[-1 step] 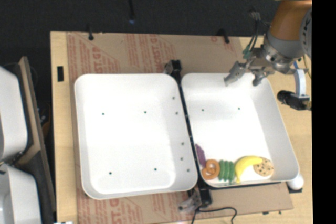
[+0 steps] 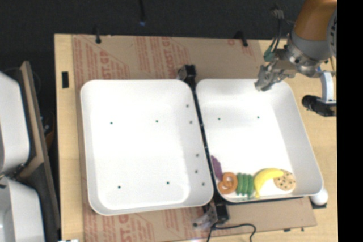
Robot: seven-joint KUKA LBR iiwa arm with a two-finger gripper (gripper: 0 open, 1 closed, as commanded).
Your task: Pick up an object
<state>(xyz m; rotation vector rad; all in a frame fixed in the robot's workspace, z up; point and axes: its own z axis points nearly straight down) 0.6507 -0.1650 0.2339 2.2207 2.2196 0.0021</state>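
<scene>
A grey KUKA arm with an orange band (image 2: 315, 11) reaches in from the right and hangs its gripper (image 2: 264, 83) over the far rim of the right-hand bin (image 2: 249, 122), close to that bin's upper right corner. Whether the pincer is spread or pressed together cannot be told from here — the tip is small and blurred, and nothing shows between it. The objects to be picked lie well apart from it, bunched along the bin's near wall: a yellow toy banana (image 2: 266, 175), a round speckled cookie (image 2: 285, 181) just beside it on the right, a green ridged piece (image 2: 245, 183) on its left, an orange pretzel-like ring (image 2: 227, 183) beyond that, and a small purple item (image 2: 216, 165) against the left wall. The left-hand bin (image 2: 142, 144) sits alongside, both bins resting on a printed cardboard sheet (image 2: 136, 56) — spread over the wooden bench (image 2: 320, 133).
</scene>
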